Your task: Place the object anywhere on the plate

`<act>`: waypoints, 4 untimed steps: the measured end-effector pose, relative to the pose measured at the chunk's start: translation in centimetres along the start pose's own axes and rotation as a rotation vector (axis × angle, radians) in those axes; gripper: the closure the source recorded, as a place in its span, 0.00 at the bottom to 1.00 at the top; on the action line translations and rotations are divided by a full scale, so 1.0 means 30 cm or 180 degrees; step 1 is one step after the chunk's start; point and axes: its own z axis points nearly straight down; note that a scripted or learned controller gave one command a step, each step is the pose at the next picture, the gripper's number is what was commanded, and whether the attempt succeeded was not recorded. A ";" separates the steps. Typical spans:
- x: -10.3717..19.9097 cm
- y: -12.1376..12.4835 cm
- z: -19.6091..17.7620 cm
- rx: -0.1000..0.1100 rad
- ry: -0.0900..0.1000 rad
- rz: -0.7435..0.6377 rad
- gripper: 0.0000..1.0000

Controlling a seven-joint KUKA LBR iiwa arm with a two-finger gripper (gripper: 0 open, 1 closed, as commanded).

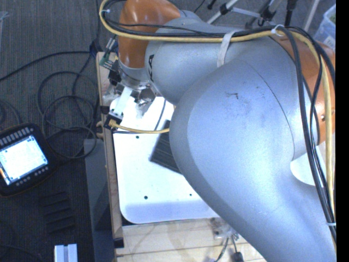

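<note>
— As you read from the left, what do you count?
— One handheld pendant [22,160], screen lit, on the dark floor, with loose cables [60,100] looped above it. Next comes the counter edge [109,184].
— Bins?
— One white bin [139,173] plainly seen. A second white surface [161,109] lies beyond it, mostly covered.
— The task's thing?
— One dark flat object [163,150] lies inside the near bin towards its far right, its right side hidden under the arm [245,146].
— The jaws?
— They hang at the far left corner of the near bin, below the orange band [139,23], apart from the dark object. Wide or narrow: cannot tell.
— Plate?
— One white curved rim [303,173] shows at the right, past the arm. Whether it is the plate, I cannot tell.
</note>
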 end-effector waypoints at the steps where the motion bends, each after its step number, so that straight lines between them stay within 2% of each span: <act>1: 0.080 -0.047 -0.038 0.0001 -0.0001 0.0445 0.00; 2: -0.063 -0.037 -0.303 -0.0001 0.0001 0.0565 0.00; 3: -0.072 -0.038 -0.237 -0.0001 -0.0003 0.0139 0.00; 4: -0.012 0.006 -0.053 0.0001 -0.0004 0.0073 0.00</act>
